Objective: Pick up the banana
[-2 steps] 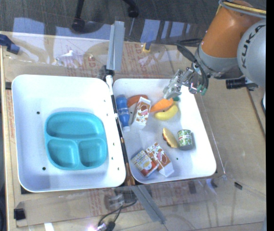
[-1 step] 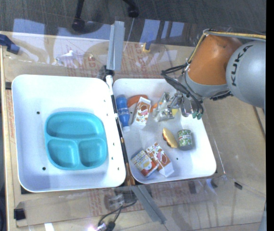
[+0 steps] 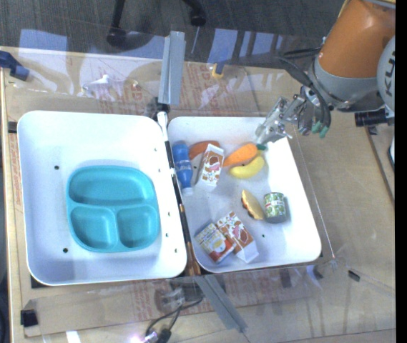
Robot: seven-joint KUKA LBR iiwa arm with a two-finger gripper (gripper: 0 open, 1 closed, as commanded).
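Camera view: my arm (image 3: 353, 45) reaches in from right, wrist angled down-left over right bin's (image 3: 300, 227) far right corner. Gripper (image 3: 271, 131) fingers spread, holding nothing. Banana (image 3: 248, 168) just below fingertips, touching carrot (image 3: 240, 154).

The hand (image 3: 273, 129) hovers just above the carrot (image 3: 242, 153) (apparently touching the banana (image 3: 248, 167)).

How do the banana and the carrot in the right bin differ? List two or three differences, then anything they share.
Colour: the banana is yellow, the carrot orange with a green tip.
Shape: the banana curves, while the carrot tapers fairly straight.
Position: the carrot lies farther back in the right bin, the banana just in front of it.
Shared: both lie flat, side by side and touching, below the gripper.
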